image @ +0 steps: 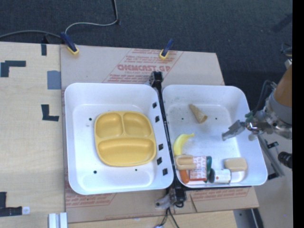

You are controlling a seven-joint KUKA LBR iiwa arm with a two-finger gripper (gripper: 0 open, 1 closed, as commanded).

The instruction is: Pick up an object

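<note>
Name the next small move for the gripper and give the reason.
Probably slide left and toward the camera, then descend toward the banana. The gripper hovers over bare floor in the right bin, gripping nothing, and the banana lies fairly apart from the crowded items at the near wall.

The arm is cut off at the right edge, so just its wrist and a strip of the orange band show. The gripper is small and blurred; whether its fingers are apart or together cannot be told. In the right bin the packet lies partly under the hot dog, its print too small to read. The bottle beside it is half hidden by the bin's rim and the bread. The cable runs out of the top edge
</note>
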